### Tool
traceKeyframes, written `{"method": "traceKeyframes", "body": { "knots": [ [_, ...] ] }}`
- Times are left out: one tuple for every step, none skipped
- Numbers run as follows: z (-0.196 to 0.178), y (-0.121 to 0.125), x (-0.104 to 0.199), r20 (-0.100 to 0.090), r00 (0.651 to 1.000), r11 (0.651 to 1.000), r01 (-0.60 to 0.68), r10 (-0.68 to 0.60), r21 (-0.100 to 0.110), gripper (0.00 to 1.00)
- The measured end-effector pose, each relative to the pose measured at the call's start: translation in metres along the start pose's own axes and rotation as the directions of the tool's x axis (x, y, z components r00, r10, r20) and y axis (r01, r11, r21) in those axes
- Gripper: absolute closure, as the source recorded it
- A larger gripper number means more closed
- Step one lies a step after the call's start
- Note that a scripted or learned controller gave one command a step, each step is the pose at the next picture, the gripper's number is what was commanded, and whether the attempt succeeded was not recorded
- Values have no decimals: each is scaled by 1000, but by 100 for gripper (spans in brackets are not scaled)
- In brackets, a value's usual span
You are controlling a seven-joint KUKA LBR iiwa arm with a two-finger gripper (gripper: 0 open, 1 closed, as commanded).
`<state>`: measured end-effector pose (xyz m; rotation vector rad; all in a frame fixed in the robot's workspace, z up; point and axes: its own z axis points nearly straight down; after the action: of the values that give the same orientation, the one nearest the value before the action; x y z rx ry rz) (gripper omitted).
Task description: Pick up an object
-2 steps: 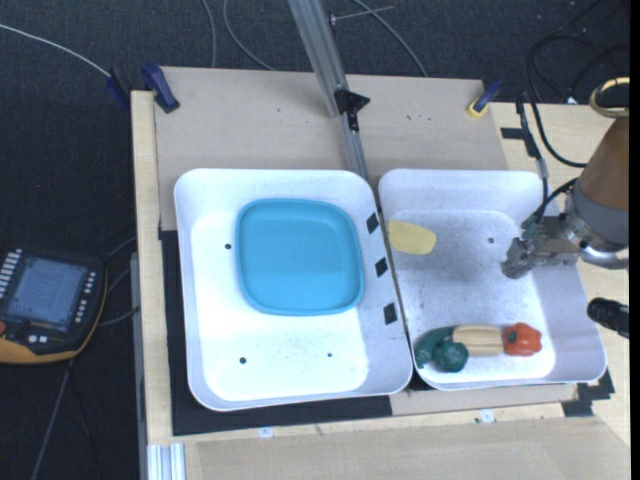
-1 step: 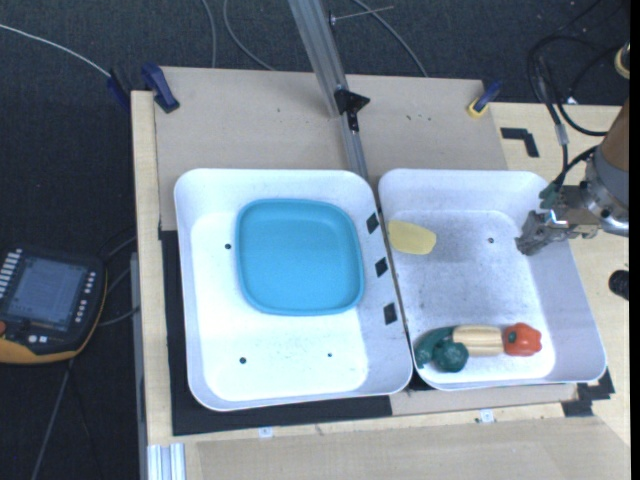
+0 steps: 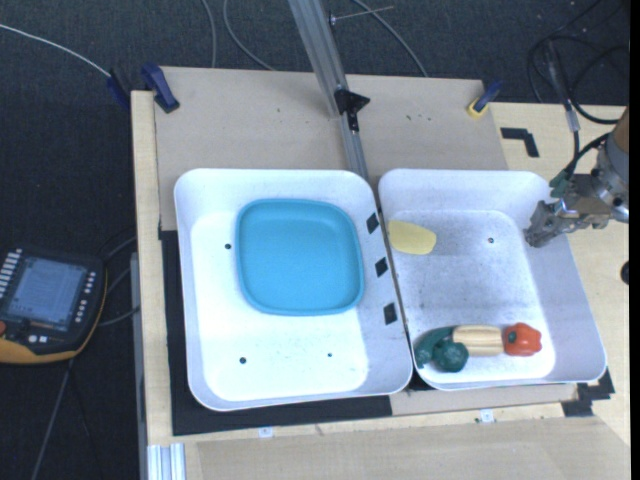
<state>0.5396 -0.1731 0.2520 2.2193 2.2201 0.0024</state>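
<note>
Nearest the camera, the front edge of the bench (image 3: 300,448) was observed, with a black mat showing beneath the left bin. At the far left, off the bench, a handheld control pendant (image 3: 45,303) with a lit screen was noted on the dark floor. The left bin (image 3: 200,368) was found to hold a blue square plate (image 3: 300,256), lying flat in the rear middle of that bin. A metal rail (image 3: 325,58) was seen rising at a slant from behind the seam between the two bins. In the right bin (image 3: 570,308), a pale yellow item (image 3: 412,237) was recorded near the rear left corner, well apart from the rest. Along the front wall three objects were recorded in a row, touching one another: a green object (image 3: 442,352), a tan cylindrical object (image 3: 477,340) and a red object (image 3: 521,339). The tool (image 3: 543,226) was seen at the right rim of the right bin, well apart from every object; whether it was spread or pressed together could not be told.
</note>
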Motion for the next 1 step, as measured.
{"method": "traceKeyframes", "body": {
  "knots": [
    [-7,13,52,-2,1000,1000,5,-5,2,100]
  ]
}}
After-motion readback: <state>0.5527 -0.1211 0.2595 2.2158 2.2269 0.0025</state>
